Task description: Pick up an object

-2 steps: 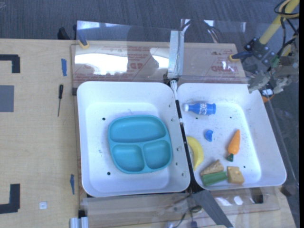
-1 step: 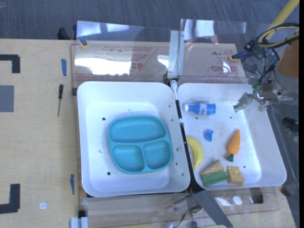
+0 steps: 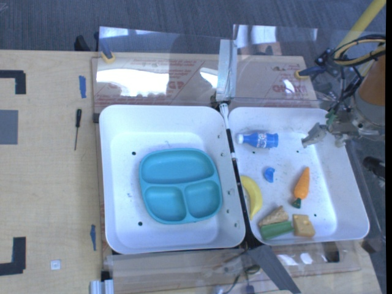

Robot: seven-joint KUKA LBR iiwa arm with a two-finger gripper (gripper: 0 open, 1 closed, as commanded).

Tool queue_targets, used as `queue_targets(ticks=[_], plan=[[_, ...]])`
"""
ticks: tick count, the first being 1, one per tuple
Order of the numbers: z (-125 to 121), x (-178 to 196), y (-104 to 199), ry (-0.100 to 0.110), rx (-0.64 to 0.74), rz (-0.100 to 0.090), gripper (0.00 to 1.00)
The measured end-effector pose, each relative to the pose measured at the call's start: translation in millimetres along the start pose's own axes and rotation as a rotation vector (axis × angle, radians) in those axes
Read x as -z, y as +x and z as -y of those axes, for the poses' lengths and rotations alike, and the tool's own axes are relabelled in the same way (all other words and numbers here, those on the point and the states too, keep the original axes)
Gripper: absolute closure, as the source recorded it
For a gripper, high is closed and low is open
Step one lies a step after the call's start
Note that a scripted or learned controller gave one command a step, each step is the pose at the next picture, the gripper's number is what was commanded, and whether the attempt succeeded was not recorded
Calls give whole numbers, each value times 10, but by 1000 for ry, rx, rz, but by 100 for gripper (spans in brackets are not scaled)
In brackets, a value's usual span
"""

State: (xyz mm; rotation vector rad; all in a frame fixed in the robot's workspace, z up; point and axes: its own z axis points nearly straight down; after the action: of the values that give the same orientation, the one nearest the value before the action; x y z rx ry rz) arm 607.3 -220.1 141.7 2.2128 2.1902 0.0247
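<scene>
My gripper [image 3: 324, 133] hangs over the far right part of the right bin [image 3: 349, 225], with nothing seen in it. On the bin floor lie a small blue bottle [image 3: 258, 140] to the gripper's left, a tiny blue piece [image 3: 269, 175], and an orange carrot [image 3: 301, 184] below the gripper. Along the bin's left wall lies a yellow banana [image 3: 252, 193]. Near the front sit a tan bread wedge [image 3: 274, 215], a green cylinder [image 3: 276, 229] and a tan cube [image 3: 302, 225].
The left bin [image 3: 116, 164] holds a teal divided plate [image 3: 180, 184]. Clear plastic panels [image 3: 159, 72] stand behind both bins. Yellow and black cables [image 3: 352, 45] trail at the upper right. A screwdriver [image 3: 77, 127] lies on the wooden bench at left.
</scene>
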Motion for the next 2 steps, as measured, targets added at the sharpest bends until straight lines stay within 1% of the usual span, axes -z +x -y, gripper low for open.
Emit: queue_targets(ticks=[1, 2], plan=[[24, -15, 11, -16, 97, 9, 0], [82, -22, -4, -19, 153, 11, 0]])
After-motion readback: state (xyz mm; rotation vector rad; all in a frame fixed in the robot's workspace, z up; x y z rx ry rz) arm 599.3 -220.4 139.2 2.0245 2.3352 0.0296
